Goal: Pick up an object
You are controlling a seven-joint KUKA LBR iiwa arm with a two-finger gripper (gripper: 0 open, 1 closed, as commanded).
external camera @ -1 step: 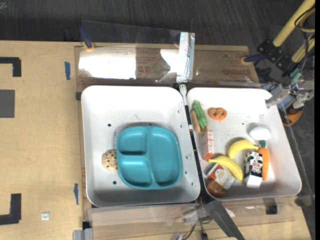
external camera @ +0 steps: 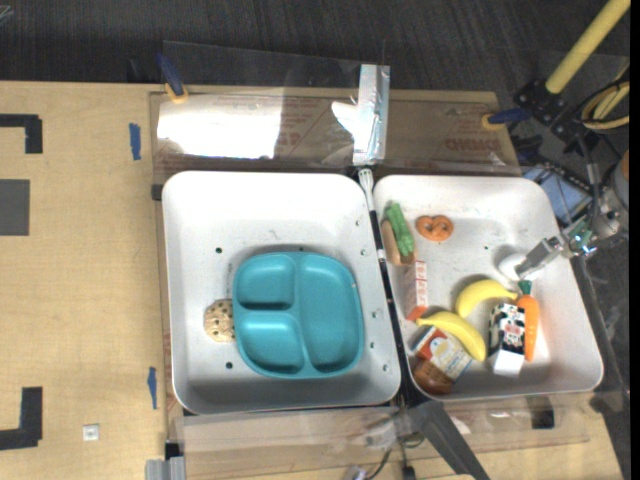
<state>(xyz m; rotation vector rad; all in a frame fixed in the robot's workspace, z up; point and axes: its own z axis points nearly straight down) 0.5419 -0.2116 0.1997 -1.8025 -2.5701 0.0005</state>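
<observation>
While the gripper (external camera: 540,258) hangs low over the right bin (external camera: 470,196), I judge the pick not yet made: nothing sits between its fingers, though whether they stand apart or together I cannot tell (too small and blurred). The nearest candidate is the banana (external camera: 484,294), lying on the bin floor just beside the gripper, towards the teal plate (external camera: 297,313). It curves like an arch, long axis running roughly across the bin. A second banana (external camera: 455,331) lies below it, slanting down away from the plate. Left to do: descend, close, lift.
</observation>
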